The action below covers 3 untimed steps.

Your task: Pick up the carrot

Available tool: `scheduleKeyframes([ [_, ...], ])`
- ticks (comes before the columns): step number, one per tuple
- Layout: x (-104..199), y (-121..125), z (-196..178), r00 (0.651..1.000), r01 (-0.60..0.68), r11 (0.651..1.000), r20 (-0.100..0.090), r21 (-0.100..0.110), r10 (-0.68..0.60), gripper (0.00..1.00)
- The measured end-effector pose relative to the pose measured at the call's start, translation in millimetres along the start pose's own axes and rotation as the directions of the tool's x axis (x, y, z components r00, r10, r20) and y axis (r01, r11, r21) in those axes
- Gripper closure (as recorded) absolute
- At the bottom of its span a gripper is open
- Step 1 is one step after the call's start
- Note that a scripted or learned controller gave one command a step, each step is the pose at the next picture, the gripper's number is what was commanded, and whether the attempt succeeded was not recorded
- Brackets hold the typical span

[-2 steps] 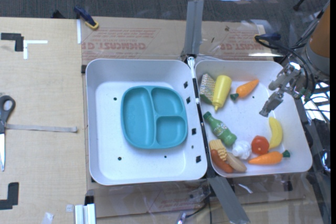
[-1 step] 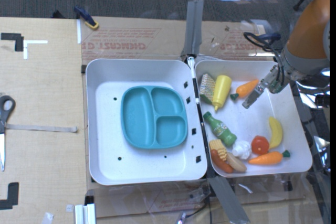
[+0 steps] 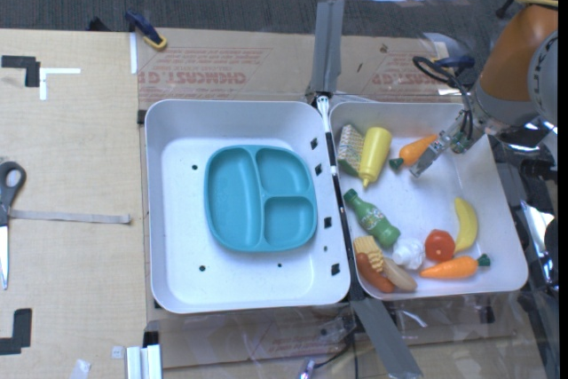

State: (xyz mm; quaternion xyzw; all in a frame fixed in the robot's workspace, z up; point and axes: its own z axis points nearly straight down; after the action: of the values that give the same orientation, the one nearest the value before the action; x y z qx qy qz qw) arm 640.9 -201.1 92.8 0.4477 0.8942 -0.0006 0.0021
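On the brown bench, the right bin [image 3: 439, 195] held toys. A small carrot [image 3: 415, 150] lay at its 12 o'clock and a big carrot [image 3: 453, 268] at 5 o'clock. The claw [image 3: 428, 159] was by the small one. I could not tell if it was spread or pinching. The round carrot might roll away if the claw came down off-centre.

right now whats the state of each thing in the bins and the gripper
tray: flat in the left bin, compartments bare
mustard bottle: lying down, right bin
green bottle: lying on its side
upper carrot: beside the gripper, not lifted
lower carrot: lying by the front wall, untouched
banana: lying loose
tomato: resting between banana and lower carrot
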Motion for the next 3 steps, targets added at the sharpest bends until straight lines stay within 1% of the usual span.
scheduleKeyframes([
  [1, -0.3, 2.7, -11.8, 1.000, 0.006, 1.000, 0.006, -0.002, -0.006, 1.00],
  [2, 27.4, 41.0, 1.1, 0.997, -0.074, 0.997, -0.005, 0.004, 0.074, 1.00],
  [3, 33.0, 37.4, 4.2, 0.997, -0.075, 0.997, -0.031, 0.024, 0.076, 0.00],
])
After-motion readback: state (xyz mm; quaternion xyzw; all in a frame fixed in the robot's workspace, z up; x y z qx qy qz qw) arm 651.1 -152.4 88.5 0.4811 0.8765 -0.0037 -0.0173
